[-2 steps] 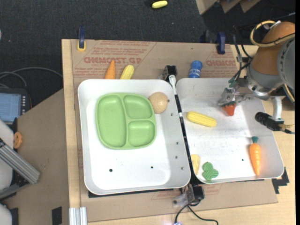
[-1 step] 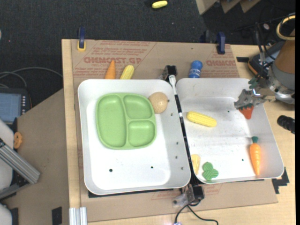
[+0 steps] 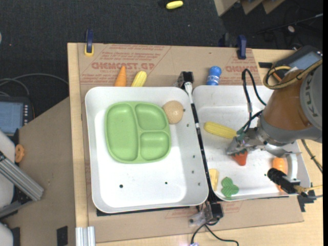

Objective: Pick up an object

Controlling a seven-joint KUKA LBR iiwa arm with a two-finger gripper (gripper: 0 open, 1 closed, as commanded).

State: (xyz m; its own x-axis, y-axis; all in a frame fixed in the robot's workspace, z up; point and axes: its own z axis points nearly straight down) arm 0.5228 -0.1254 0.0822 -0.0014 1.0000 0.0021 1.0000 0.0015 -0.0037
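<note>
gripper (image 3: 239, 148) is seen low over the red-orange object (image 3: 241, 159) just beside the yellow corn (image 3: 220, 130), its state untellable; corn could be knocked, spoiling the grasp.

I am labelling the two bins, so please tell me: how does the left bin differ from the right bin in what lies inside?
The left bin holds a green divided plate and a tan ball; the right bin holds small pieces: a yellow corn cob, a green leafy toy. The gripper hangs over the right bin, not the left bin. Both are shallow and white.
</note>
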